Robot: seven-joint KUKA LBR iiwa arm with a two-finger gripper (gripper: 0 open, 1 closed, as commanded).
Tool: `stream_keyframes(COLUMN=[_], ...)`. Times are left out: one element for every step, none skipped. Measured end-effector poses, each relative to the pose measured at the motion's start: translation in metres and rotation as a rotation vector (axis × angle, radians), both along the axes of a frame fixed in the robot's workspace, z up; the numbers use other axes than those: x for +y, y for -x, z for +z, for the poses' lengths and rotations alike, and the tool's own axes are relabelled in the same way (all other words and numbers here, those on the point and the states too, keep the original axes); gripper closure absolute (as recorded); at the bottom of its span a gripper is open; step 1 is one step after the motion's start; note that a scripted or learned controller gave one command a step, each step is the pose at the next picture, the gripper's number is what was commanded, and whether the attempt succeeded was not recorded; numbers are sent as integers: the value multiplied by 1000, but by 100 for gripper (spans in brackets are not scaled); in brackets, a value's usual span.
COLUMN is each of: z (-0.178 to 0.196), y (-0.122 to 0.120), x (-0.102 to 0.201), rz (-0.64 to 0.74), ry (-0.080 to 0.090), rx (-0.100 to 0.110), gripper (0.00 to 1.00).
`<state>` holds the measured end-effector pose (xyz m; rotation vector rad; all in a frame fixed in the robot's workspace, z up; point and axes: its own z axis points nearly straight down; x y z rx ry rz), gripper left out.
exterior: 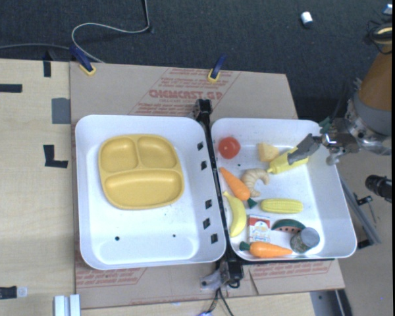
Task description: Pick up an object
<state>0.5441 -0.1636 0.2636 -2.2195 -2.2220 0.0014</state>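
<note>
Two bins: shallow white trays side by side on a cardboard-covered counter (250,91), mid-frame.
Left bin (92,196): holds a yellow divided plate (141,171), lying flat in its upper half.
Right bin (329,203): crowded with toy food.
Arm: grey, enters from the right edge of the frame, over the right bin's upper right corner.
Hand (301,153): dark fingers point left and down over the right bin, closed around the end of a yellow utensil (281,164) that slants down to the left.
Near the utensil: a red tomato (228,147) at upper left, a pale yellow piece (267,151) just beside the hand, a beige ginger-like piece (254,176) below.
Centre of right bin: a carrot (235,184), a banana (236,214), a corn cob (281,206).
Lower edge: a small printed box (259,229), a second carrot (270,249), a watermelon slice (290,227), a grey round piece (305,241).
</note>
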Motion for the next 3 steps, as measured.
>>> stream_keyframes(z=[-92,-159,-177], y=[-50,-79,-100], x=[-1,-5,19], rz=[1,1,1], ry=[-1,8,2], rx=[2,-18,-5], gripper=[0,0,0])
